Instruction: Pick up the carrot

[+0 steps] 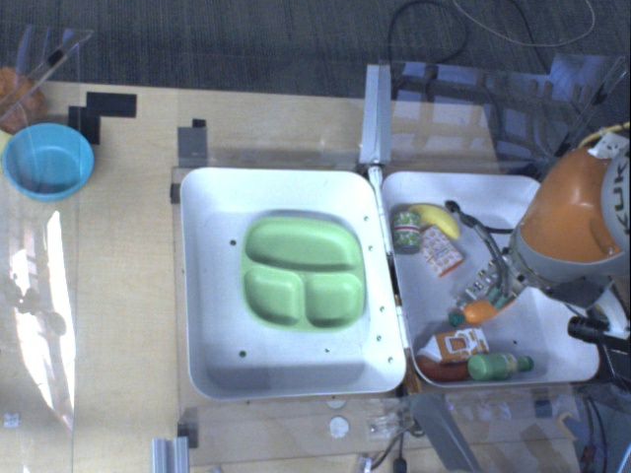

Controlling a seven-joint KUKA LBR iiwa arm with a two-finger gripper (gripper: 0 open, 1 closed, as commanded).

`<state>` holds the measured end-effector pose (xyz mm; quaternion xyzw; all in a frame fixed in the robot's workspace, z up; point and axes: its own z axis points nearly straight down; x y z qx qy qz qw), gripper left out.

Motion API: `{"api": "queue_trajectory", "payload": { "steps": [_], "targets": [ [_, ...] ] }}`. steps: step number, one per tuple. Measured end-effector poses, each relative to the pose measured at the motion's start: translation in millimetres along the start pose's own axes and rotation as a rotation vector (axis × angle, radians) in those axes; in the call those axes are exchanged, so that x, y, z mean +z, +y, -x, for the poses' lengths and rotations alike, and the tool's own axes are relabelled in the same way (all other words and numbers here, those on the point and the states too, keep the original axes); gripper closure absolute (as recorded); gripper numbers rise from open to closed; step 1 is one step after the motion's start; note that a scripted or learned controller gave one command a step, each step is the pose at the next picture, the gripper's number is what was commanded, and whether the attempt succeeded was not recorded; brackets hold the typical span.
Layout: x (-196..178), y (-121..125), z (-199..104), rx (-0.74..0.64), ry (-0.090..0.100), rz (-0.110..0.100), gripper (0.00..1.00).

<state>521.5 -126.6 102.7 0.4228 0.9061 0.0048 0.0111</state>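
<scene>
Green bottle and ketchup-like packet are lying at the right bin's front edge. Carrot, small, orange, smooth, is sitting just behind them, touching the gripper. Can't tell how open it is. Grasp should probably centre on the carrot, avoiding neighbours.

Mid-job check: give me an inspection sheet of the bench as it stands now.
Surface: wooden bench, left bin and right bin side by side.
Job's things: carrot lies in right bin.
Clutter: green divided tray in left bin; banana, can, green bottle, carton in right bin.
Grippers: gripper just above carrot; grasp cannot be told.
Cables: black cable on floor beyond bench.
Surroundings: blue bowl far left.
</scene>
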Motion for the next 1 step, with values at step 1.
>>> {"api": "queue_trajectory", "payload": {
  "steps": [1],
  "targets": [
    [0.0,0.0,0.0,0.000,0.000,0.000,0.00]
  ]
}}
